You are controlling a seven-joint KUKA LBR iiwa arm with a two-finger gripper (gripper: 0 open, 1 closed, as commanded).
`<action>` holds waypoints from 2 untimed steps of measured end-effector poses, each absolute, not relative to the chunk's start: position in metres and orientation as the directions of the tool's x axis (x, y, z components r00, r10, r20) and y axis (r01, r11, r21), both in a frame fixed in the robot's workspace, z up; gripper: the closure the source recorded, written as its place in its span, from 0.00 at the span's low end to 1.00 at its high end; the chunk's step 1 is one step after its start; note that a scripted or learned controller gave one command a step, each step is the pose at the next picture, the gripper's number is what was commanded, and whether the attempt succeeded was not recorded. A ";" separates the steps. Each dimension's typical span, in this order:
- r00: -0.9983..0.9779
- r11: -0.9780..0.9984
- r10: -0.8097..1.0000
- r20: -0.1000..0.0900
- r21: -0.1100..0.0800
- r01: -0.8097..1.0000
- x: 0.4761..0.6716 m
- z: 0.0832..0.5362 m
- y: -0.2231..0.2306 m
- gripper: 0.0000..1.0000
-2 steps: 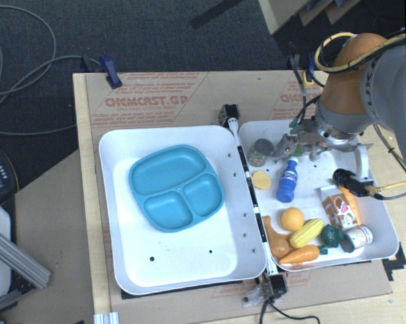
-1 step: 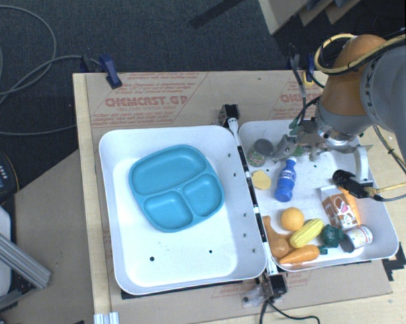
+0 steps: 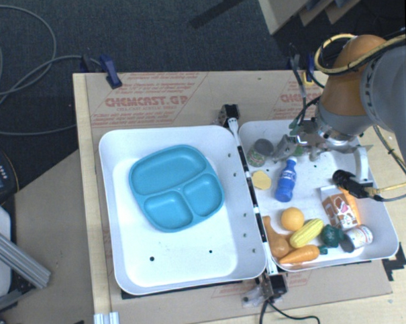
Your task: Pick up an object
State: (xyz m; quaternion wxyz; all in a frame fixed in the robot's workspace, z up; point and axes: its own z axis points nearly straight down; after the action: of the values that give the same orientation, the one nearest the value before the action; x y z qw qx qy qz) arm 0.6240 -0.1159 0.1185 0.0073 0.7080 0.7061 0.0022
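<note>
The right bin (image 3: 387,234) holds several small items. A blue bottle (image 3: 285,180) lies near its middle. A grey round can (image 3: 261,149) and a yellow disc (image 3: 261,181) sit by the left wall. An orange (image 3: 293,218), a corn cob (image 3: 306,232) and a carrot (image 3: 299,255) crowd the front. A brown snack packet (image 3: 341,209) and a small tin (image 3: 359,237) lie at the right. My gripper (image 3: 318,148) hangs over the back of this bin, just up and right of the blue bottle, under the orange-banded wrist (image 3: 350,71). Nothing is visibly held.
The left bin (image 3: 118,215) carries a blue divided plate (image 3: 176,187). A black clamp (image 3: 229,114) sits at the back between the bins. Cables (image 3: 386,193) loop from the arm over the right bin's right side. The cardboard bench edge (image 3: 153,86) runs behind.
</note>
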 end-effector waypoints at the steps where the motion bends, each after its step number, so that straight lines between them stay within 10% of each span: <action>1: 0.003 -0.003 1.000 -0.007 0.013 1.000 0.624 0.119 -0.116 0.00; 2: 0.001 -0.001 1.000 -0.009 0.003 1.000 0.622 0.121 -0.103 0.00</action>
State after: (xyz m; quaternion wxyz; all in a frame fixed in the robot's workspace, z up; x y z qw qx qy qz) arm 0.6219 -0.1027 0.1207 0.0043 0.7076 0.7066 -0.0021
